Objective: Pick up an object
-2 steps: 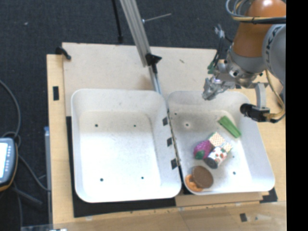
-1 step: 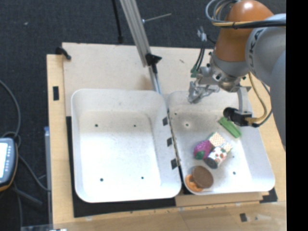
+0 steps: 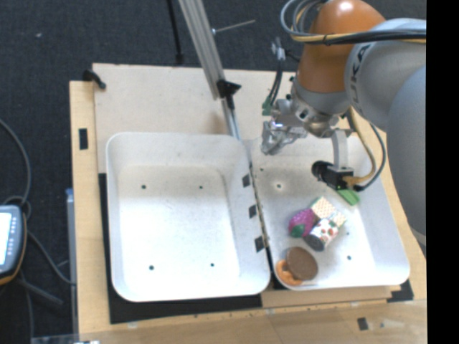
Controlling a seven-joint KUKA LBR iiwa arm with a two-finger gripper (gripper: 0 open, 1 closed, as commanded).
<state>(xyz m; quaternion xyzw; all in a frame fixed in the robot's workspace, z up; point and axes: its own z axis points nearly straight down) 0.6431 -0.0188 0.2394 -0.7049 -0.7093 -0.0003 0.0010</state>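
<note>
Claw (image 3: 273, 143) at right bin (image 3: 373, 264) far-left rim; opening indiscernible; objects (image 3: 315, 228) near front.

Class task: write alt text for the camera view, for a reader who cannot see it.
A grey and orange robot arm holds its tool above the far left corner of the right bin. A small pile of toys and a brown disc lie near that bin's front. The left bin sits beside it.

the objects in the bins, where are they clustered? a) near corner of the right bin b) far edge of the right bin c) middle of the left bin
a, the brown round object, magenta object and patterned block sit together near the right bin's near-left corner.
</note>
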